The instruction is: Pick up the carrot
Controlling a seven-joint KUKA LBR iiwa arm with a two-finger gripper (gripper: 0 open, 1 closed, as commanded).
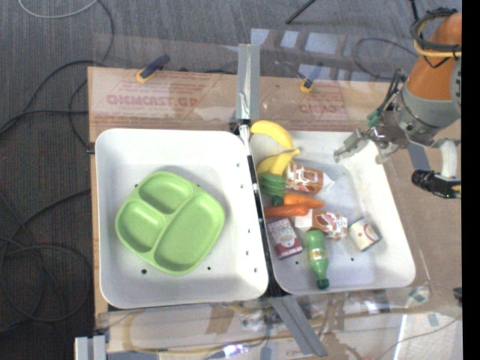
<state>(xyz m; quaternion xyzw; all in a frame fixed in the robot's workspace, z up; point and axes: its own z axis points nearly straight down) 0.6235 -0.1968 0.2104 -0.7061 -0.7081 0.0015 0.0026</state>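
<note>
Camera view showed you the gripper (365,145) hovering over the upper right part of the right bin (390,223), with its two fingers spread apart and nothing between them. You could see the carrot (303,199) lying flat near the left side of that bin, well apart from the gripper, its green top pointing toward the divider. Just above it you had a small printed packet (305,178), and just below it an orange-red piece (285,211) lay almost parallel. Two bananas (272,134) sat at the top left corner of the same bin. Lower down you could pick out a dark red box (283,238), a green bottle (317,256), a second printed packet (331,223) and a small carton (364,235). Over in the left bin (112,148) you saw a green divided plate (170,221).
</note>
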